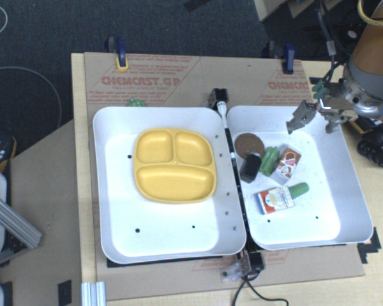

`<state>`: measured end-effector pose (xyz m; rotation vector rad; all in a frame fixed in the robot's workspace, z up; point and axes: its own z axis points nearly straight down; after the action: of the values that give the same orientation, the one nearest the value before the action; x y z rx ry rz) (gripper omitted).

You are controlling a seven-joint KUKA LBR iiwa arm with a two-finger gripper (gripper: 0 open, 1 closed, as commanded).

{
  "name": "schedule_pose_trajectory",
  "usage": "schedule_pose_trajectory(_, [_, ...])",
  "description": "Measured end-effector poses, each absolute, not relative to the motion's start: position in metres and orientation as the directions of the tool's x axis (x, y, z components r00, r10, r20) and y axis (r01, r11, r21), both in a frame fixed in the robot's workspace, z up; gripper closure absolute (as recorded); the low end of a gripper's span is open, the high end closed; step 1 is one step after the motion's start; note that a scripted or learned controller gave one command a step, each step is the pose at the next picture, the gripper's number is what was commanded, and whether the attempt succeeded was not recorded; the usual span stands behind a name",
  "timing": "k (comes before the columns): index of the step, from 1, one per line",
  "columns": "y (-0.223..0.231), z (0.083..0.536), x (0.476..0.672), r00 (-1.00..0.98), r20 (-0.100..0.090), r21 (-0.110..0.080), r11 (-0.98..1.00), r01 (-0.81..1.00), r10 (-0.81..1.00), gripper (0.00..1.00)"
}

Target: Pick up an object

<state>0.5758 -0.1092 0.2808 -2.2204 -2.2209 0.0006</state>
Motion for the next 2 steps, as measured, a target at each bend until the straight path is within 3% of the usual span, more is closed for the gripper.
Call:
schedule_pose_trajectory(1, [-0.0183, 0.3856, 0.5389, -0.011, 0.003, 0.014, 0.011, 1.000, 1.000, 0.00])
schedule_pose_trajectory(2, [-0.0235, 0.3896, 0.5394, -0.001, 0.000, 0.006, 0.001, 1.000, 1.000, 1.00])
